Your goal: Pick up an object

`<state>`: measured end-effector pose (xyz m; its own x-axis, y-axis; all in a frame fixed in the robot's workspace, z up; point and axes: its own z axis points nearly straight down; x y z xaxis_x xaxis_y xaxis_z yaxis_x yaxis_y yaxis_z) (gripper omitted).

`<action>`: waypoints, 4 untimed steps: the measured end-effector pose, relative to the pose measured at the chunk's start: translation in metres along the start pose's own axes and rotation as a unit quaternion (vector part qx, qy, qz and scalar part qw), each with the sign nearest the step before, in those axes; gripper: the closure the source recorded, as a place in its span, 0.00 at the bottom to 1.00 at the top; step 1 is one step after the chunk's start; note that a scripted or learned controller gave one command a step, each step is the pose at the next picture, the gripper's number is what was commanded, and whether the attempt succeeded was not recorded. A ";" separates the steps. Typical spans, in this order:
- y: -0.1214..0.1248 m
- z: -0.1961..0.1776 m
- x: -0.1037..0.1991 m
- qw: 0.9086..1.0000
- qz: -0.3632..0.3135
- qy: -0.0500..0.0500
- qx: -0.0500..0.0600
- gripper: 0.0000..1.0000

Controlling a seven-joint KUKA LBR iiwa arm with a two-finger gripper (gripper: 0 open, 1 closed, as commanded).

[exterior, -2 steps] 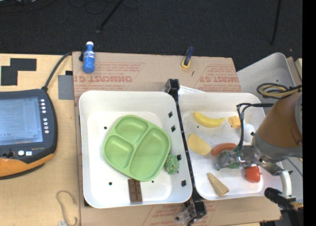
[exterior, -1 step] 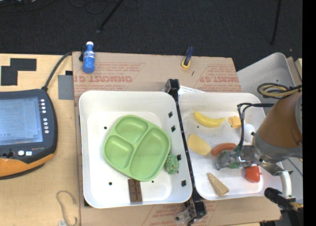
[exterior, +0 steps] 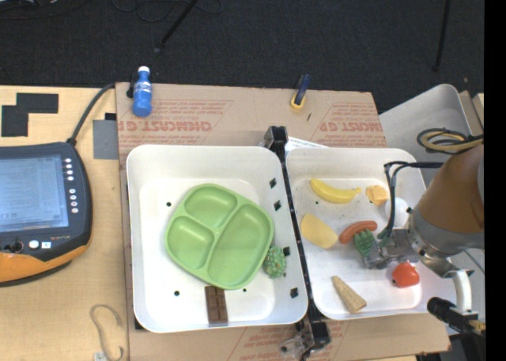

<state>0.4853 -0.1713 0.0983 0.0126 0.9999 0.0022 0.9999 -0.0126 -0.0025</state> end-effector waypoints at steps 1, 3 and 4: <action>-0.003 -0.046 -0.009 1.000 -0.002 -0.001 -0.002 1.00; -0.003 -0.131 -0.021 1.000 -0.006 -0.001 -0.002 1.00; 0.008 -0.130 0.041 1.000 -0.009 0.001 0.000 1.00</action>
